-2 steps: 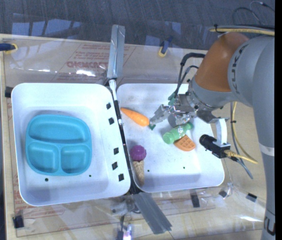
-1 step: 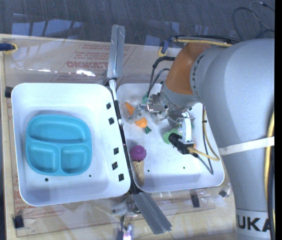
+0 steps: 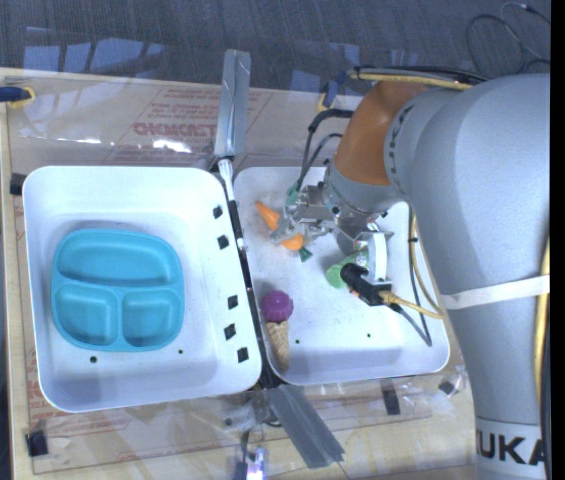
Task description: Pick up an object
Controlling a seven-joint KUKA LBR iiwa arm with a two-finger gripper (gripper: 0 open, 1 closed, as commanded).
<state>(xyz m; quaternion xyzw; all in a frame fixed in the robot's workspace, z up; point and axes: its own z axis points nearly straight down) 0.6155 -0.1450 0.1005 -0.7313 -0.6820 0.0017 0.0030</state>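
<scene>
1. I judge this the reaching step; my tool (image 3: 307,218) sits low in the right-hand shallow white plastic bin (image 3: 402,353), over the small orange carrot-shaped toy pieces (image 3: 267,214); whether it is apart or together I cannot tell.
2. Next I would need to close on one piece and lift straight up.
3. The purple-topped toy ice-cream cone (image 3: 277,318) lies near the bin's front left edge, apart from my tool; the small round green toy (image 3: 336,274) lies beside my wrist.
4. The left bin (image 3: 42,368) holds a turquoise three-compartment plastic plate (image 3: 117,288).

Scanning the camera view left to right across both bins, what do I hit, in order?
Blue clamp → left bin → blue divided plate → divider between the bins → purple-topped ice cream cone toy → green object by the gripper → grey arm.
</scene>
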